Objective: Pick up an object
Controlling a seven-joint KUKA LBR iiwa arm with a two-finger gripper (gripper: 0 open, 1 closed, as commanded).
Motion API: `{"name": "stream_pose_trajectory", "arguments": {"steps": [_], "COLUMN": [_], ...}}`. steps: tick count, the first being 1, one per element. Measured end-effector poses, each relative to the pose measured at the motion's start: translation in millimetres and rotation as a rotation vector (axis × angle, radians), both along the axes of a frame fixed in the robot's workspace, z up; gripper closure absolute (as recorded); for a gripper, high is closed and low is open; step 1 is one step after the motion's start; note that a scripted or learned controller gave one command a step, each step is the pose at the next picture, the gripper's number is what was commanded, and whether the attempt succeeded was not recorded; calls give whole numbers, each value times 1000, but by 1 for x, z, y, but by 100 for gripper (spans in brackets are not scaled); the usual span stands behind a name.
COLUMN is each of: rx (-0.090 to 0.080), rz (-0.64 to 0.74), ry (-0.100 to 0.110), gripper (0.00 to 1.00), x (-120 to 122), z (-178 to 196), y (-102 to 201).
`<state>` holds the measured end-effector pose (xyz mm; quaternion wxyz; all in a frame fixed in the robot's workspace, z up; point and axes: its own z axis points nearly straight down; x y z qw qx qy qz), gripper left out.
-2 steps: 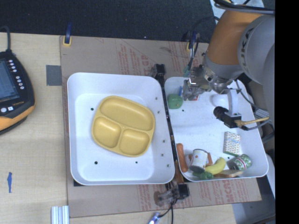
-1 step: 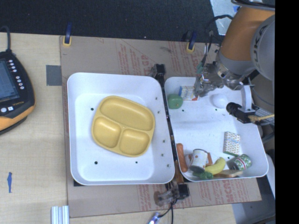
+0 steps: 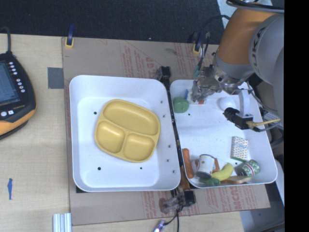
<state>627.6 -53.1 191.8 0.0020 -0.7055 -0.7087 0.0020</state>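
Two bins sit before me, and my gripper (image 3: 199,96) hangs low at the far left corner of the right bin (image 3: 212,129), just beside a small green object (image 3: 181,105) that lies against the bin's left wall; how wide the gripper stands, or whether it has hold of anything, I cannot tell. The green object looks small, rounded and light, possibly soft, so I judge it could roll or slip, and I would take it across its middle from above, minding the wall.
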Motion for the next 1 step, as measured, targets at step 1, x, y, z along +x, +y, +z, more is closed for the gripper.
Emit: {"name": "stream_pose_trajectory", "arguments": {"steps": [1], "rx": [0], "rz": [0], "ry": [0], "gripper": [0], "x": [0], "z": [0], "y": [0]}}
